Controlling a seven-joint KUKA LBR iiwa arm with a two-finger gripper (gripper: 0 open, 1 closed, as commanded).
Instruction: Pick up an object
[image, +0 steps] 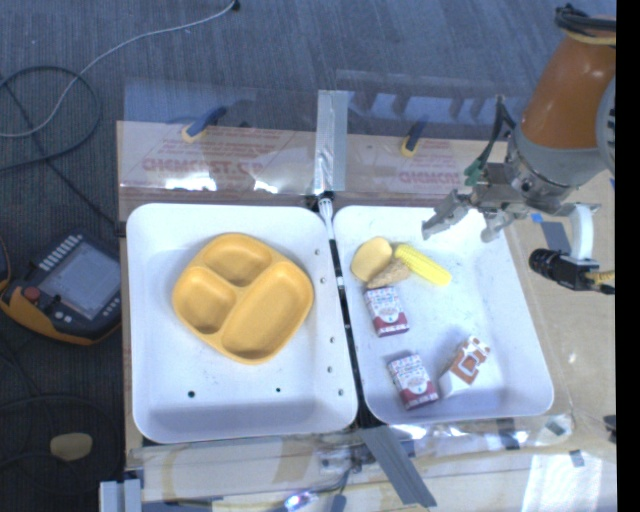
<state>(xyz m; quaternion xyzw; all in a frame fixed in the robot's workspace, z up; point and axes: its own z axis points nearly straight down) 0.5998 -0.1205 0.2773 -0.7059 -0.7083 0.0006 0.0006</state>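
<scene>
In the right bin (520, 310) lie several small items. A pale yellow rounded piece (369, 256) and a yellow corn cob (423, 265) sit near the back left, with a tan piece (391, 272) between them. A red packet (387, 309) lies just below them, and a second red packet (412, 380) sits near the front. Beside that one is a red-and-white carton (467, 361). My gripper (467, 225) hangs over the bin's back right part, above and to the right of the corn cob. Its fingers are spread open with nothing between them.
The left bin (160, 380) holds a yellow divided plate (242, 296). A raised divider (340, 300) separates the two bins. A handheld control pendant (72, 285) lies on the floor at the left, with cables around it.
</scene>
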